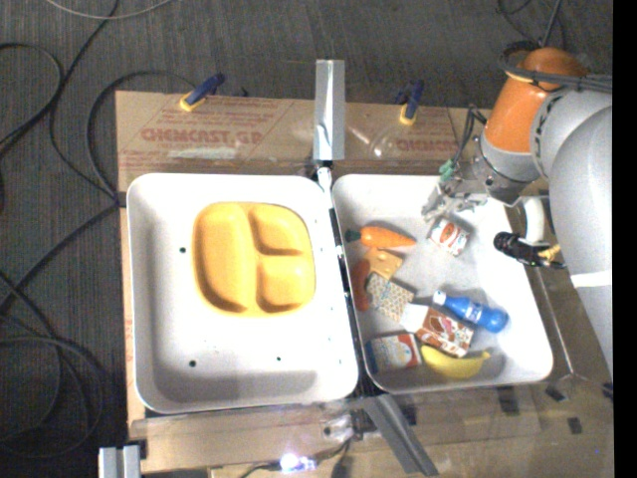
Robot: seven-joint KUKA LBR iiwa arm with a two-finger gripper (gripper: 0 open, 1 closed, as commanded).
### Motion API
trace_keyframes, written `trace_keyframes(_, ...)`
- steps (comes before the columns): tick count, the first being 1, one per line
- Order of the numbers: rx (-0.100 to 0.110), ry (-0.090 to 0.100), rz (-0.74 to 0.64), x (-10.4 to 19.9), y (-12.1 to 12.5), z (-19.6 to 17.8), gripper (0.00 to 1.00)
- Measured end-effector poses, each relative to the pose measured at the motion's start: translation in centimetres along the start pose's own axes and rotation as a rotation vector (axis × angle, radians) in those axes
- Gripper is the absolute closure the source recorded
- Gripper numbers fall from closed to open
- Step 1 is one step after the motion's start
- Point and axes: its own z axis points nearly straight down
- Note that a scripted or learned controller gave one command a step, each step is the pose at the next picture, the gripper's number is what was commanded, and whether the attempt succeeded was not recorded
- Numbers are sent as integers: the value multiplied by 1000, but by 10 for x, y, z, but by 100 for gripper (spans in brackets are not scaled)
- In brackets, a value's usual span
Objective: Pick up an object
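The tool (450,199) hangs over the far part of the right bin (518,312), just above a small red and white can (450,234). I cannot tell how the tool is set. I judge this as the approach step, with nothing lifted yet. The can lies just right of the carrot (388,236). Next, the tool should descend straight over the can and grip it, keeping off the carrot.
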Motion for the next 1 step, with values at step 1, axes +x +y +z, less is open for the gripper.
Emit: trace_keyframes(1, 9, -3, -22, 21, -24, -14, 100)
